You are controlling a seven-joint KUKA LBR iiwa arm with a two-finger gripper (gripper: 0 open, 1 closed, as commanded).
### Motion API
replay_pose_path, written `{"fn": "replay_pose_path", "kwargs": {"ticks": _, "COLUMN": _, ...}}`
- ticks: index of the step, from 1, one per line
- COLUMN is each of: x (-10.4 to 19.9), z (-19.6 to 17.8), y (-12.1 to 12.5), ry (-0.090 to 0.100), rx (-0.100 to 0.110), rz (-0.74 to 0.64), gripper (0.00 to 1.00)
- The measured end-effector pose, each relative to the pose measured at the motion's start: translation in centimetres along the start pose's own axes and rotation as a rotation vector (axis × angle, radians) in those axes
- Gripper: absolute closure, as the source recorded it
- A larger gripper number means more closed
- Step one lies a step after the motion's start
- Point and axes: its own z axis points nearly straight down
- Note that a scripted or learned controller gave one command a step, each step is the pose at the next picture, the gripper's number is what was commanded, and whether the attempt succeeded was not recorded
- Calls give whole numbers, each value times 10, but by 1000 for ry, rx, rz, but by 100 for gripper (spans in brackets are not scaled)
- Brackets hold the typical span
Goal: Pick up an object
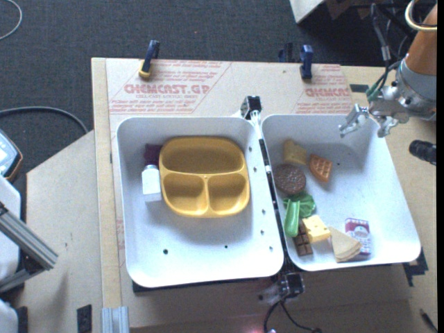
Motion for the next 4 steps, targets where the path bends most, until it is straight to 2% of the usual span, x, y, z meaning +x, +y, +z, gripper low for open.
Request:
{"fn": "replay_pose_path", "kwargs": {"ticks": 1, "x": 1, "z": -10, "y": 3, "ry": -4, "rx": -16, "rz": -3, "gripper": 0}}
{"fn": "replay_pose_path", "kwargs": {"ticks": 3, "x": 3, "z": 107, "y": 4, "ry": -2, "rx": -10, "rz": -5, "gripper": 0}}
{"fn": "replay_pose_path", "kwargs": {"ticks": 4, "x": 3, "z": 92, "y": 6, "ry": -5, "rx": -19, "rz": -6, "gripper": 100}}
